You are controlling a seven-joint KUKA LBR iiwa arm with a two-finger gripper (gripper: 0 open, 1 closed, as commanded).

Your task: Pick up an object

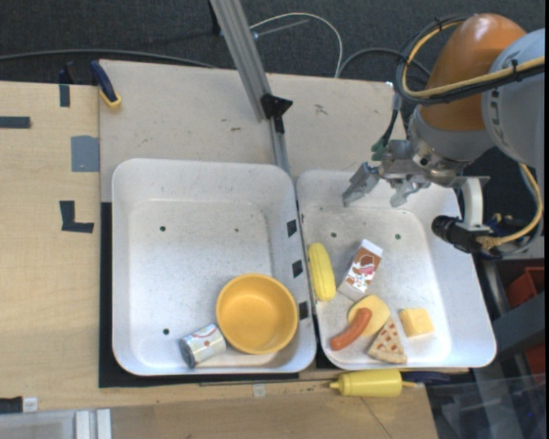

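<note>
Claw: the claw (382,187) hangs over the far end of the right bin (457,286). Its two fingers are spread apart and nothing is between them.

Things to grab: the toys sit at the near end of the right bin, well apart from the claw. There is a corn cob (321,272), a little carton (361,270), a hot dog (349,330), a pizza slice (389,344) and a cheese cube (416,322).

Other bin: the left bin (156,236) has a yellow bowl (255,313) with a small can (202,345) just beside it.

Off the bins: a yellow bottle (371,384) lies on the bench, just in front of the right bin.

Risk one: if the claw drops straight down, I think it would close on bare bin floor.

Risk two: the hot dog, pizza slice and cheese cube are packed close. The claw might push one away or pinch two.

Risk three: the corn cob lies by the wall. A finger might bump the wall.
</note>
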